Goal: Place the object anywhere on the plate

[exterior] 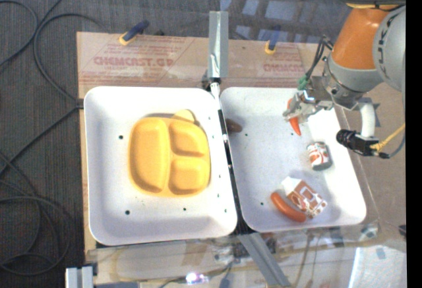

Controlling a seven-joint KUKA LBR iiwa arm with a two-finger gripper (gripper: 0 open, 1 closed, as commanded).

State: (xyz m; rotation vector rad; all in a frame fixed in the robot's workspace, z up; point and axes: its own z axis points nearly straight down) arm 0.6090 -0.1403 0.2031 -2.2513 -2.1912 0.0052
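Over the right white bin (343, 211), near its upper right corner, the two-finger gripper (295, 114) hangs with a small orange carrot-shaped piece (296, 125) between its fingertips, its pointed end aimed down toward the bin floor. The fingers sit close together around the carrot's upper end (the gap between them is no wider than the piece itself). Whether the carrot's tip touches the floor cannot be told. Behind the gripper rises the grey arm (389, 36) with its orange band, reaching in from the right.

Below and to the right of the gripper lies a small red and white can (318, 155) on its side. Further down, near the bin's lower edge, a red and white carton (304, 196) rests just beside a red-orange sausage-shaped piece (287, 207), the two touching. A small dark brown item (233, 126) sits against the bin's left wall.

Well apart to the left, the yellow divided plastic plate (170, 155) lies in the middle of the left white bin (105, 214), with a pale yellow piece (185, 115) peeking out at its upper edge.
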